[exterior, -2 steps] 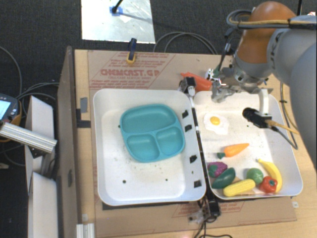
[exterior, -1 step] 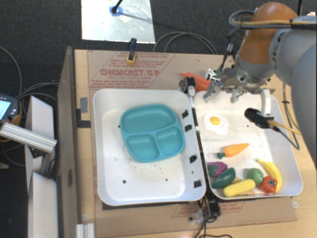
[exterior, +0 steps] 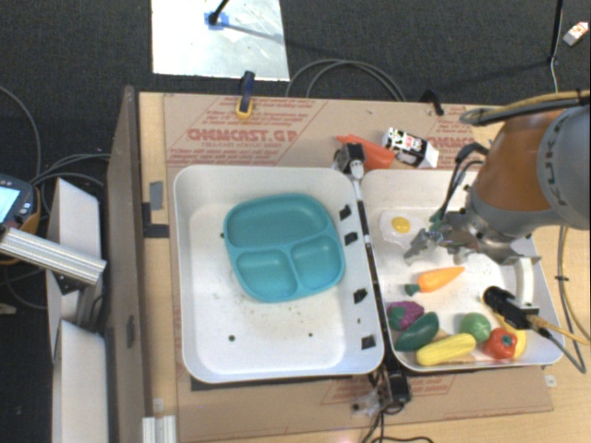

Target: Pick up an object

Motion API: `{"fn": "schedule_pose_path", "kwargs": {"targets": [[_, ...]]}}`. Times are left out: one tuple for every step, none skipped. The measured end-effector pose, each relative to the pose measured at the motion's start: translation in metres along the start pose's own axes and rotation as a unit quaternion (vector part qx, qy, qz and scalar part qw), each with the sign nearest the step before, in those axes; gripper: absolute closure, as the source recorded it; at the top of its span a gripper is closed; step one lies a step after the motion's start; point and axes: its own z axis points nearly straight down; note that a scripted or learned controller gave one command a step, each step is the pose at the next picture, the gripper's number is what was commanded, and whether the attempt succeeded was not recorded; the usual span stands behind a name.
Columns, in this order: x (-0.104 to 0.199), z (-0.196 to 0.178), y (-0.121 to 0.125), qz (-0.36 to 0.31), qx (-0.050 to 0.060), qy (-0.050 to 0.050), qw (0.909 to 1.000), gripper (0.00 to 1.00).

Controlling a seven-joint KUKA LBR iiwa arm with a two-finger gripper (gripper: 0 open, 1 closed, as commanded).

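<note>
My gripper (exterior: 432, 240) hangs low in the right bin (exterior: 540, 358), just above the toy carrot (exterior: 438, 279) and beside the fried egg (exterior: 398, 226); I cannot tell how it is set. I judge the carrot light, hard plastic, smooth and tapered, so I'd pinch across its thick middle, since the tip would slip. Corn (exterior: 446, 349), a green pepper (exterior: 415, 329) and a tomato (exterior: 500, 343) crowd the near edge. The left bin (exterior: 208, 340) carries a teal divided plate (exterior: 282, 245).

red "CHEMCAST GP" print, repeated, on the brown board (exterior: 277, 123) under the bins
</note>
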Motion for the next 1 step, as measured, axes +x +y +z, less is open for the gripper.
{"fn": "schedule_pose_path", "kwargs": {"targets": [[-0.0486,0.0475,0.0467,-0.002,-0.008,-0.001,1.0,0.0]]}}
